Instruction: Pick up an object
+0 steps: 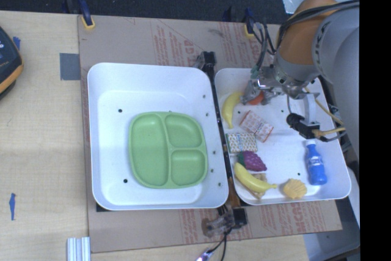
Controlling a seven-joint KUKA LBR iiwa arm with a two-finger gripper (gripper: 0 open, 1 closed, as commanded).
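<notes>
Orange object (259,96), small and partly hidden, lies right under the claw (256,93) at the right bin's (333,192) far corner; whether the claw is apart or together I cannot tell. Best descend straight, clear of the banana (230,108) just beside

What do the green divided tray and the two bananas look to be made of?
Green divided tray: likely moulded plastic, matte to slightly satin, uniform pale green with soft rounded compartment edges. Bananas and: probably plastic toy fruit; smooth, even yellow with a faint sheen, though real fruit cannot be ruled out from this view.
</notes>
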